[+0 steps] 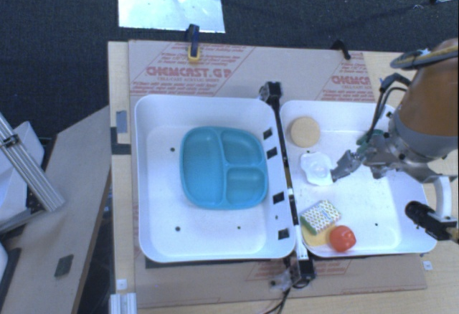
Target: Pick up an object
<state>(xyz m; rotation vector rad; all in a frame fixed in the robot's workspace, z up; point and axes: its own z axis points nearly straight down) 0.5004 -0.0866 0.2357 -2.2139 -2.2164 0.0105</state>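
Just beside white object [316, 168], fingers [343, 165]

Right bin [401, 234] contents: tan round disc [305, 131] lying flat at far left corner; small white object [315, 168] mid-left (shape unclear); patterned yellow-green block [320, 217] and red tomato [342, 238], side by side at near edge.

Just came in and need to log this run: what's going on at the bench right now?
A KUKA arm reaches in from the right over the right bin, with its gripper low beside a small white object. Nothing is visibly held yet. That bin also holds a tan round disc, a patterned block and a red tomato-like piece. The left bin holds a blue divided plate.
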